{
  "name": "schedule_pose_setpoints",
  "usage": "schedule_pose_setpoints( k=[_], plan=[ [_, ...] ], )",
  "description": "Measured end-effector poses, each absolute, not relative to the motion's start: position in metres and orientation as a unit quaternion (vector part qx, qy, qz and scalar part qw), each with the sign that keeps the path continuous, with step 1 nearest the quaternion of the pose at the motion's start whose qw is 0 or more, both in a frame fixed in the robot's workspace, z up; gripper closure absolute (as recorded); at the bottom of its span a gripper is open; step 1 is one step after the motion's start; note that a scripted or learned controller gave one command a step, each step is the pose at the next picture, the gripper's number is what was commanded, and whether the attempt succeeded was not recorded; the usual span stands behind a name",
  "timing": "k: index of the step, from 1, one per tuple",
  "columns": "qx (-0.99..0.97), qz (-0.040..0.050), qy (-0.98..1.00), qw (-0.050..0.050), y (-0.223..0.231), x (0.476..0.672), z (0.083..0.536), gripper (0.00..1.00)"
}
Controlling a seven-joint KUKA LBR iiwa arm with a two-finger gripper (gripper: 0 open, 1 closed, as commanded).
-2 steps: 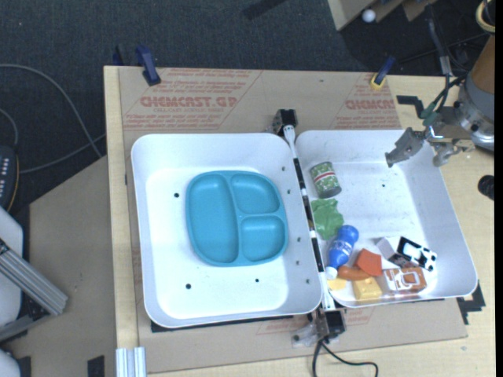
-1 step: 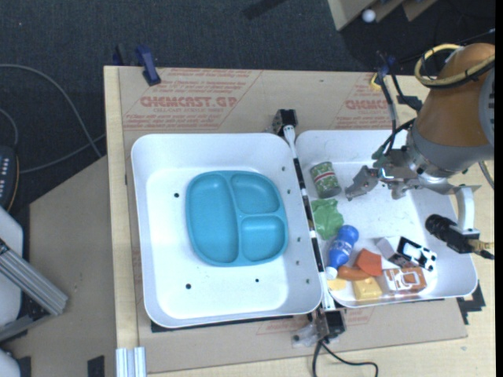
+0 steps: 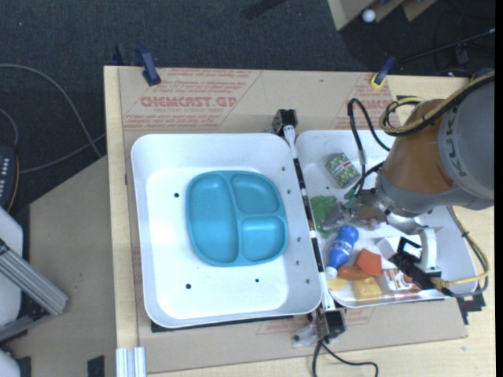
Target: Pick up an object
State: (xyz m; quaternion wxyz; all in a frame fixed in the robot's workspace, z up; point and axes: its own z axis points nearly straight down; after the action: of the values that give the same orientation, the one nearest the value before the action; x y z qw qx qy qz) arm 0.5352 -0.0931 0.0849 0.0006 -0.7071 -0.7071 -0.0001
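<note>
Nearest the camera, at the near edge of the right bin (image 3: 464,246), lay a small pile of toys: a yellow block (image 3: 366,290), an orange-red piece (image 3: 369,263) just behind it, and a blue bottle with a white cap (image 3: 340,248) lying on its side, touching the orange-red piece. Any of these could serve the task. The bottle looked like light, hard plastic, smooth and rounded, so it would probably roll or slip unless taken across its middle. The yellow block looked stiff and flat-sided, likely the easiest to pinch across two opposite faces, though its neighbours crowded it. A green leafy piece (image 3: 323,208) lay farther back against the bin's left wall and seemed thin and soft. A small green-and-white packet (image 3: 341,168) sat alone toward the far end, well apart from the pile, and looked light and easy to reach.

Above the pile hung the grey arm (image 3: 464,159) with its orange band, reaching in from the right. Its hand (image 3: 369,205) was low over the bin near the green piece; whether it was released or clenched could not be told.

Left of this, the other white bin (image 3: 157,234) held a blue divided plate (image 3: 236,217). Both bins rested on the bench (image 3: 118,210).
</note>
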Motion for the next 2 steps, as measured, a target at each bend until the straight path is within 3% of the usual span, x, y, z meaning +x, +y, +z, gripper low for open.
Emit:
schedule_pose_setpoints(
  k=[1, 2],
  plan=[
    [-0.707, 0.0004, -0.707, 0.001, -0.114, 0.479, 0.084, 0.00],
    [-0.707, -0.0012, -0.707, 0.000, -0.113, 0.480, 0.094, 1.00]
  ],
)
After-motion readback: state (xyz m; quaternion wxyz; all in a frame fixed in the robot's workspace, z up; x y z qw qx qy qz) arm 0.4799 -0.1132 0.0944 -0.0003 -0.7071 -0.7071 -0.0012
